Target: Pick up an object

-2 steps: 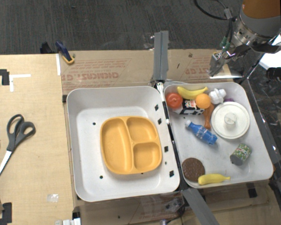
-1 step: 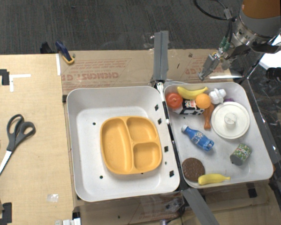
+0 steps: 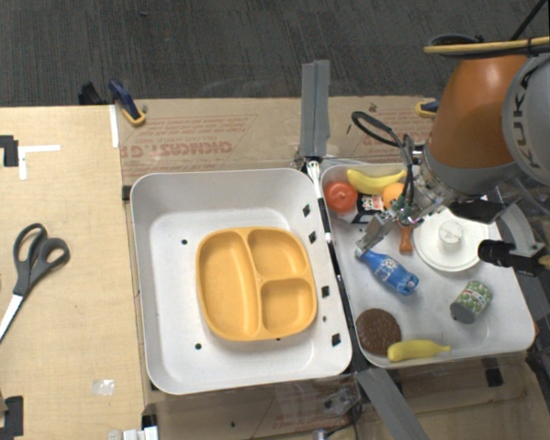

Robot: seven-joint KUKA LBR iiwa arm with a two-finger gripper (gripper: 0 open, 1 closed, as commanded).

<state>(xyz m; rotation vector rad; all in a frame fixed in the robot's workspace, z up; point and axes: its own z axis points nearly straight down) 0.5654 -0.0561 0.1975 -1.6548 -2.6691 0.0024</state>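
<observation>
Gripper [image 3: 387, 220] hovers over right bin [image 3: 510, 326], jaw state unclear, above blue bottle [image 3: 389, 269] near banana [image 3: 376, 177]

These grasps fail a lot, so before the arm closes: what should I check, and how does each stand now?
1. Gripper over the right bin: ok.
2. Target between the fingers: cannot tell.
3. Blue bottle lying just below the gripper, apart from the brown disc: ok.
4. Clutter near the gripper, red ball and banana close by: not ok.
5. Yellow tray sits in the left bin, out of the way: ok.
</observation>
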